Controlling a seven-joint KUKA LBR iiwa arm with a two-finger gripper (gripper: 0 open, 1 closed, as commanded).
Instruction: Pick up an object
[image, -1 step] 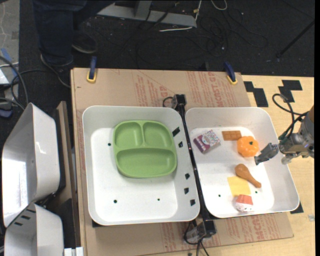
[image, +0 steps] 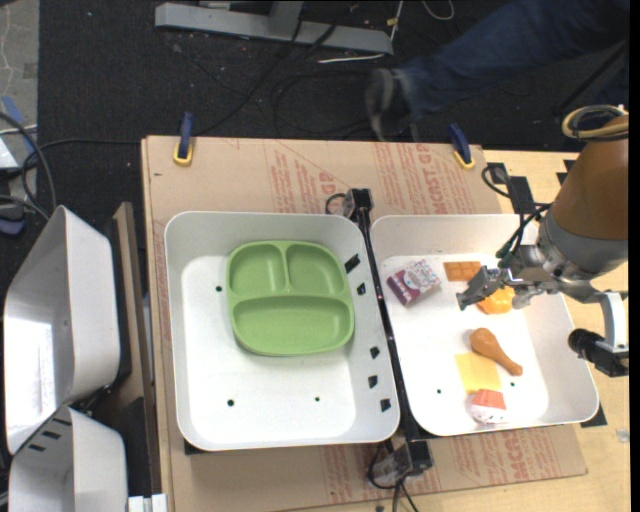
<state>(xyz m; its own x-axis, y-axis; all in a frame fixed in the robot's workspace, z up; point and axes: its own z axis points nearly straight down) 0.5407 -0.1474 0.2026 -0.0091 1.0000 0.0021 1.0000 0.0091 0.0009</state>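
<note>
Camera view from above the bench: I am watching the grey arm (image: 590, 215) reaching in from the right over the right-hand white bin (image: 560, 400), its gripper (image: 487, 291) hanging low in the bin's upper half. The dark fingers are sitting right at a small yellow-orange object (image: 497, 302), which is peeking out beneath and beside them; whether that piece is actually between the fingers, and how wide they are standing, I cannot tell from this angle. Around it the bin is showing its other contents: a flat orange rectangle (image: 461, 270) just left of the gripper near the top wall, a purple-and-white packet (image: 413, 281) further left, a brown drumstick-shaped toy (image: 495, 349) lying at a slant below the gripper, a pale yellow square slice (image: 478, 374) just below that, and a small red-and-white item (image: 487, 404) touching the slice's lower edge near the front wall. In the left white bin (image: 200, 400) a green divided plate (image: 291, 298) is lying flat, three compartments facing up, toward the bin's upper middle. Both bins are resting side by side on a brown board (image: 300, 175), held by two yellow-handled clamps (image: 183, 140) at its far edge.
</note>
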